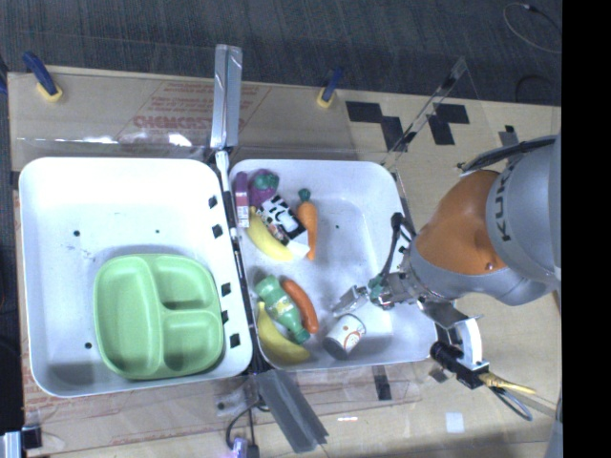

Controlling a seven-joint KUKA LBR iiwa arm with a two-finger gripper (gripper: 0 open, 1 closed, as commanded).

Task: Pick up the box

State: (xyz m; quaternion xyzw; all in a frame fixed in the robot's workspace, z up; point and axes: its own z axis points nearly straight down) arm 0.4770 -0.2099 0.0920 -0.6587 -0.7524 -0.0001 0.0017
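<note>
The box (278, 220) is small, with a black-and-white pattern. It lies in the upper left part of the right bin (382, 184), between a banana (268, 242) and a carrot (308, 225). My gripper (367, 296) hangs low over the lower right part of the same bin, well to the right of and below the box. Its fingers are open and hold nothing. A white cup (347, 334) lies just below the gripper.
Near the right bin's lower left corner lie a green bottle (278, 301), an orange-red sausage (301, 302) and a second banana (277, 344). A purple item (257, 186) sits at the top left. The left bin (57, 198) holds a green divided plate (158, 315).
</note>
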